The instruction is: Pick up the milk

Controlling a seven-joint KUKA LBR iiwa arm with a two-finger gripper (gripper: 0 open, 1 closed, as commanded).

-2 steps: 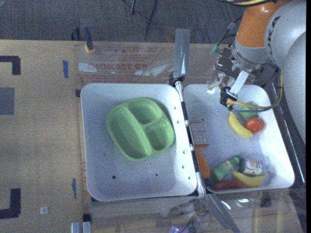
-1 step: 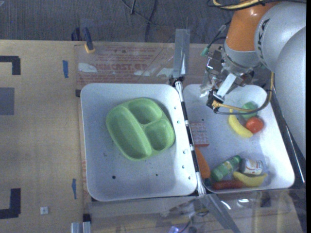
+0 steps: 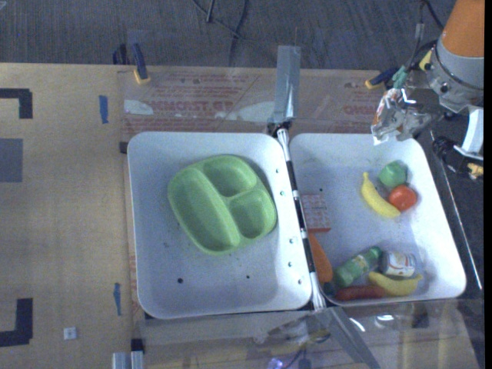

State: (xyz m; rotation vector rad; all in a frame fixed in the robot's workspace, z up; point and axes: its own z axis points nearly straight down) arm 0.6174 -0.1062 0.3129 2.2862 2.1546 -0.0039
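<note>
- Starting at the left, I see the bare wooden bench with black corner marks and small strips of blue tape on it.
- Next comes the left bin, holding a green divided plate with three compartments, lying flat near the bin's middle.
- Between the two bins, on the dividing rims, I can make out a small red-and-white carton, and just below it an orange carrot leaning along the rim.
- In the right bin, the near corner holds a cluster: a green bottle, a red pepper-like piece and a banana lying along the front wall.
- The milk sits in that same cluster, a small white bottle with a red-marked label, lying on its side, touching the green bottle on its left and resting just above the banana.
- Further back in the right bin I see a second banana, with a green block and a red tomato touching it on its right.
- At the far right, the gripper hangs over the back rim of the right bin, well apart from the milk.
- From my feed the fingers blur into the wrist hardware, so I cannot tell how far apart they stand; I see nothing between them.
</note>
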